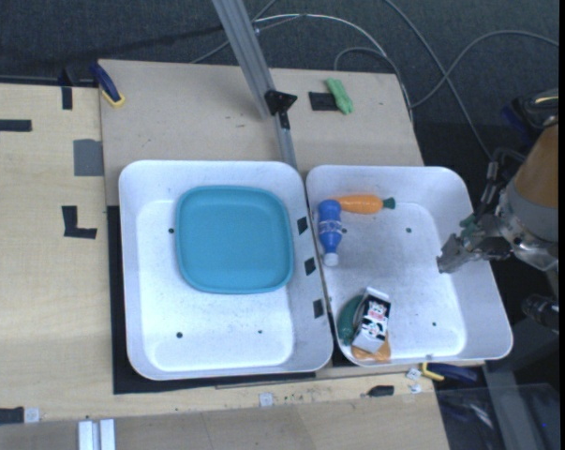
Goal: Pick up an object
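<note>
The right bin (451, 204) holds a toy carrot (364, 204) near its far left corner and a blue bottle (330, 230) lying just below it against the left wall. A small black-and-white carton (375, 319) and a dark green object (347, 319) lie together at the bin's near left corner, with an orange piece (371, 350) under them. My gripper (458, 253) hangs over the right side of this bin, well apart from all these objects. Nothing shows between its fingers.
The left bin (151, 251) carries a teal square plate (234, 239). A grey pole (254, 54) slants across the bench behind the bins. A green clip (339, 96) and a blue-yellow clamp (108, 84) sit on the board's far edge. Cables loop at the upper right.
</note>
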You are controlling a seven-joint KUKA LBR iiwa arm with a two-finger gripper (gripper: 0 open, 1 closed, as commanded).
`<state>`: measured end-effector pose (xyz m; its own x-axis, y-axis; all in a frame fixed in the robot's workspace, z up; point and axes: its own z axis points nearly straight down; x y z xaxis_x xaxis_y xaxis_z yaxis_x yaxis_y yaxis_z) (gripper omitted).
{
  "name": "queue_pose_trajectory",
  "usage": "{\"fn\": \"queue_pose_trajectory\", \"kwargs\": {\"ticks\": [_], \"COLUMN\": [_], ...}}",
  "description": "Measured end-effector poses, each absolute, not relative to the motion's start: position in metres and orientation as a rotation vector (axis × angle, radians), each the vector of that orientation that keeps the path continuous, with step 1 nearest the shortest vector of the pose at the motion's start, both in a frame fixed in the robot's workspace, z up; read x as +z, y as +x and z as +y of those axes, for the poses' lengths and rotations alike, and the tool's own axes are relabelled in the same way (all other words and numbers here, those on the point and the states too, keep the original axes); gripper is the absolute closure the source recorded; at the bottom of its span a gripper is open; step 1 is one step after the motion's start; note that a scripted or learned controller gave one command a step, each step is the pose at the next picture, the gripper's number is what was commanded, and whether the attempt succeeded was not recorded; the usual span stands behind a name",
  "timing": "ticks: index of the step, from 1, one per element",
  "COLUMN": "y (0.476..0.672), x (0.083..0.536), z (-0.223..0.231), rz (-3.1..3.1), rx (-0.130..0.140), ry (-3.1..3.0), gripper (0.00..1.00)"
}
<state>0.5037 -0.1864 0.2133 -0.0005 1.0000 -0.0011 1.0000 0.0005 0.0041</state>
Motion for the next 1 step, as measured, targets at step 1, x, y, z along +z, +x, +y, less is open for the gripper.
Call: {"fn": "queue_pose_trajectory", "kwargs": {"ticks": [1], "y": [0.5039], "x": [0.2209], "z": [-0.1862], "rz": [2.222], "rx": [0.000], "ry": [2.221], "gripper": [1.00]}}
